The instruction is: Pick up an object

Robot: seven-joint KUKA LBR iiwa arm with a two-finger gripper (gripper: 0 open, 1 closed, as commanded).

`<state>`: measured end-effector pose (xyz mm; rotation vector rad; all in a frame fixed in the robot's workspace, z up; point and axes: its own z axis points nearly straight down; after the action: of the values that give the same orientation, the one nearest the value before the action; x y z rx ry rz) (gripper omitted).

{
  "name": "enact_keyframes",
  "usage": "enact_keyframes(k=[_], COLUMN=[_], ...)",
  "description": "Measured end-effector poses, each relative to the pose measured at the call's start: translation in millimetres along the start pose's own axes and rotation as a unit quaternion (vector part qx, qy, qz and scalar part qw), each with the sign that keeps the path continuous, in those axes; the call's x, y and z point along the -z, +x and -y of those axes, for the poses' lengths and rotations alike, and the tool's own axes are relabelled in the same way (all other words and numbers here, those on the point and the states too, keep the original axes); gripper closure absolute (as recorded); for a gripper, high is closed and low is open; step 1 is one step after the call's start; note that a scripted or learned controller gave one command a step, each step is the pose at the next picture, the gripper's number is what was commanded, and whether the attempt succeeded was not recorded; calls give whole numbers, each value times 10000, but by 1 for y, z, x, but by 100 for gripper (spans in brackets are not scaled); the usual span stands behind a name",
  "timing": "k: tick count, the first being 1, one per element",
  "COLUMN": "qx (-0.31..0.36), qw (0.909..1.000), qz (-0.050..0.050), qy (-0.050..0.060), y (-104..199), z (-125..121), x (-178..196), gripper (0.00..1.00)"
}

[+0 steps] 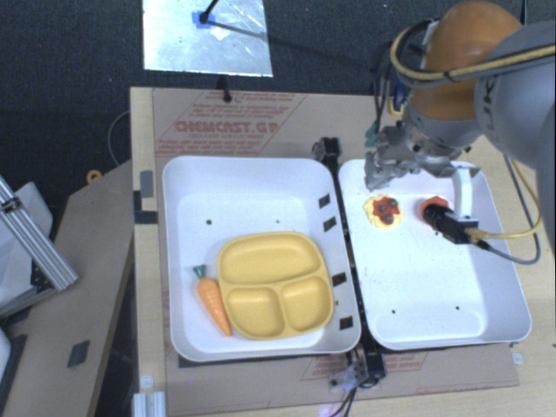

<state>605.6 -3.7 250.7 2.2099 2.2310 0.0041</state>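
While we are hovering the pincer [382, 179], grip state unclear, the pizza slice toy [383, 211] is lying just below it.

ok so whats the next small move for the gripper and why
Probably straight down and a touch toward the camera: the gripper hovers over the right bin, just above the small yellow and red toy, with nothing seen between its fingers.

High fixed view, slanting down over both bins [261, 176]
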Motion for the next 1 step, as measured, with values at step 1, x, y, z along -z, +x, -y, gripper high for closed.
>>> enact_keyframes(k=[1], qx=[1], qw=[10000], qz=[-2], qy=[1], y=[47], z=[-15], x=[-15], gripper=[100])
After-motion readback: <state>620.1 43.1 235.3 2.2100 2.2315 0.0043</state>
